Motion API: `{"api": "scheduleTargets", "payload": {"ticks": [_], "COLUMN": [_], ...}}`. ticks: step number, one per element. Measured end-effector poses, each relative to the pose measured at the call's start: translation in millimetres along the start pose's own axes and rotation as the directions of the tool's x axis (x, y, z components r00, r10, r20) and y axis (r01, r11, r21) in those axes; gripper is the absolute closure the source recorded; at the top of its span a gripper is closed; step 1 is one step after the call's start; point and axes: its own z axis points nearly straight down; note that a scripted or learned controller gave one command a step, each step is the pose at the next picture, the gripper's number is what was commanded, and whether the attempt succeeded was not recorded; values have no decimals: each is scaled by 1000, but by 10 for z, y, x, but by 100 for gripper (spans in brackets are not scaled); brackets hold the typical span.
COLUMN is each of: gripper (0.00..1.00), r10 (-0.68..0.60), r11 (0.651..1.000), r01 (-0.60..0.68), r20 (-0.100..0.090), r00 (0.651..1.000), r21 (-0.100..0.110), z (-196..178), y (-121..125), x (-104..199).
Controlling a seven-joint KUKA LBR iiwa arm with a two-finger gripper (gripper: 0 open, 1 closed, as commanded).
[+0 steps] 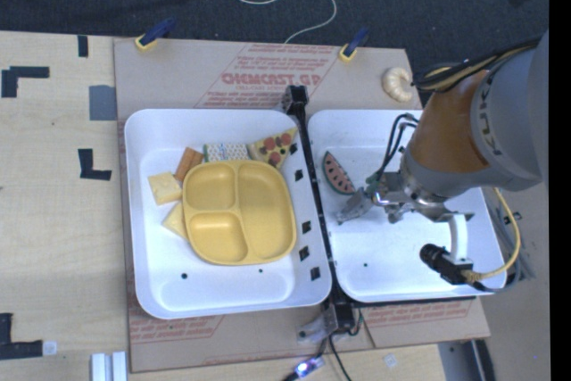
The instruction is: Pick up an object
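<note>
In the right bin [375,281] a toy watermelon slice [337,172], red with a dark rind, lies near the left wall. My gripper [357,202] hangs low in that bin just right of and below the slice, on the grey arm with its orange band [451,134]. A yellow divided plate [239,211] fills the middle of the left bin [214,294]. Around its upper left edge lie a tan cracker [164,188], an orange-brown piece [187,162] and a pizza-like slice [277,145].
A black divider [308,192] runs between the two bins. A cream croissant-like toy [398,84] lies on the cardboard beyond the right bin. Black cables and a black cylinder [443,263] hang off the wrist over the right bin's lower right.
</note>
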Motion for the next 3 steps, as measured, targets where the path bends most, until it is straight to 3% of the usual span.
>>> {"api": "scheduleTargets", "payload": {"ticks": [1, 2, 3], "gripper": [0, 100, 100], "r10": [-1, -1, -1], "r11": [1000, 1000, 1000], "r01": [1, 1, 1], "r20": [1, 2, 1], "r00": [1000, 1000, 1000], "r21": [-6, -7, -12], "z": [420, 294, -326], "y": [-3, 2, 43], "x": [9, 6, -16]}}
